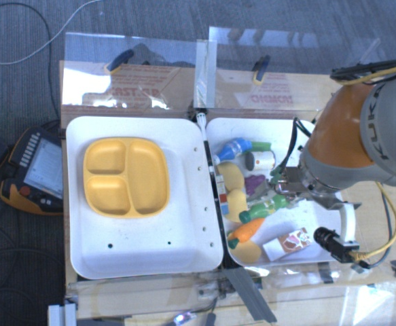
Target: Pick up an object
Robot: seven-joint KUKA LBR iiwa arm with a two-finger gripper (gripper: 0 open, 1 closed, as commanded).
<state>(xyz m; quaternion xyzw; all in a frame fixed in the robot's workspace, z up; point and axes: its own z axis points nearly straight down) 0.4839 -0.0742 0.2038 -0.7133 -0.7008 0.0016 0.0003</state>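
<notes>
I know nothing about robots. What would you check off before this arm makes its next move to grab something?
1. Gripper is over the right bin: ok.
2. Objects within reach, such as the carrot and blue bottle: ok.
3. One object clearly targeted: cannot tell; the pile is crowded.
4. Fingers free to close: cannot tell.
5. Yellow divided plate in the left bin lies out of the way: ok.

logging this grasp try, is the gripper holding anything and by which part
Cannot be told: the gripper is down among the toys in the right white bin, its tips hidden.
</notes>
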